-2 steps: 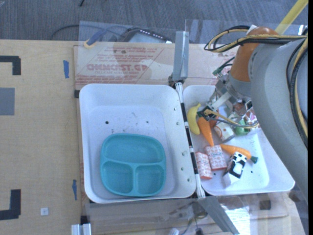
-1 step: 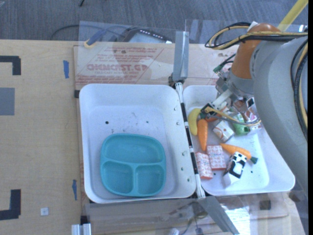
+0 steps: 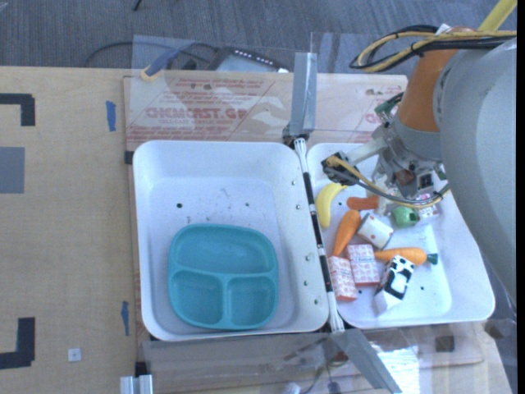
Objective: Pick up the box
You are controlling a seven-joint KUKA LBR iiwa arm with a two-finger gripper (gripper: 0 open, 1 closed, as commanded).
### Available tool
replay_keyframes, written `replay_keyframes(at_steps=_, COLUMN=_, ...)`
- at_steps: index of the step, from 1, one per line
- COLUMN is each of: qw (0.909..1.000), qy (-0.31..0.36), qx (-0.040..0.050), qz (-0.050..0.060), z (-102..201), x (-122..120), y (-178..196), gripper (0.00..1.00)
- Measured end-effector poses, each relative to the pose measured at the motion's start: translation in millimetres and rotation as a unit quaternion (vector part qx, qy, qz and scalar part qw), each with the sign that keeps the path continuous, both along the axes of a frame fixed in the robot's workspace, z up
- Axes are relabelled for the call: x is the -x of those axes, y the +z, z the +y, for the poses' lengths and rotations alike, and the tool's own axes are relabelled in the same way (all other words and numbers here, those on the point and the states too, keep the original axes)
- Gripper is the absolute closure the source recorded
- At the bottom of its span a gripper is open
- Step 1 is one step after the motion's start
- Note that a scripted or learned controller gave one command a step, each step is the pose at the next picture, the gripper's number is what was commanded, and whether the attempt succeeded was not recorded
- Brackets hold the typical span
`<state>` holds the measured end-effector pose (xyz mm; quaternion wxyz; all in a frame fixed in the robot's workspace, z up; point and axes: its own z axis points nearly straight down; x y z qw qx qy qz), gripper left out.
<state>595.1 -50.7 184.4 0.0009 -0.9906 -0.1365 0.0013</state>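
Two white bins sitting abutted. Left bin (image 3: 156,220): one teal tray (image 3: 221,276). Right bin (image 3: 459,294): two carrots, one banana (image 3: 327,202), one box (image 3: 362,263). End effector (image 3: 399,183) hovering above; grip state cannot be told.

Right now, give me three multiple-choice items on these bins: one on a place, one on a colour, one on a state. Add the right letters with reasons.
1. Where does the tray lie?
A. left bin
B. right bin
C. on the bench

2. What colour is the banana?
A. green
B. yellow
C. red

3. How does the arm stand?
A. over the left bin
B. over the right bin's far end
C. away from both bins

Key: 1 A, the teal tray rests on the left bin's floor. 2 B, it lies yellow beside the divider. 3 B, its wrist hangs above the toys in the right bin.
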Motion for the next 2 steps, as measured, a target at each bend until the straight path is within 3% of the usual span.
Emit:
replay_keyframes(at_steps=1, qw=1.0, qy=0.0, qx=0.0, qz=-0.002, z=82.6, x=-20.1, y=46.1, gripper=1.0)
replay_keyframes(at_steps=2, qw=1.0, qy=-0.001, qx=-0.0001, qz=0.0, z=180.7, x=3.0, y=15.5, gripper=1.0)
